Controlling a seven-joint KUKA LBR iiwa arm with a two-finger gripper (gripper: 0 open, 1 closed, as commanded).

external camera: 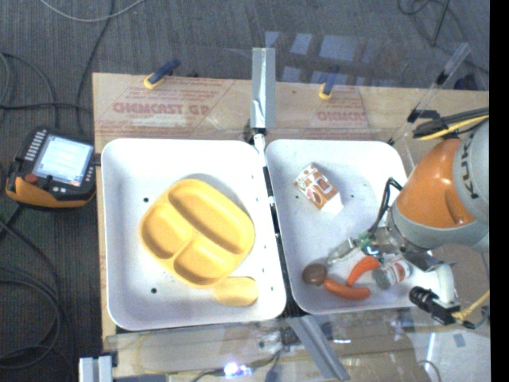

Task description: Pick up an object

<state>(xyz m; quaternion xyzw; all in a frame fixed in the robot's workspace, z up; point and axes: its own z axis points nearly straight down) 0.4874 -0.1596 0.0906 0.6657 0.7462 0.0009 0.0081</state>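
At lower left of frame, lying idle in the left bin (119,293): yellow divided tray (199,229), pale oval piece (236,291). Toward lower right, reaching down over brown ball (314,274) and orange carrot (350,286): claw (374,253), grip state impossible to tell. Probably descending for the grasp; next, centring and closing.

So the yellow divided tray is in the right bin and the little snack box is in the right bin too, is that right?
Not quite. The camera view shows the yellow tray lying in the left bin, not the right one. The snack box is in the right bin, as you said.
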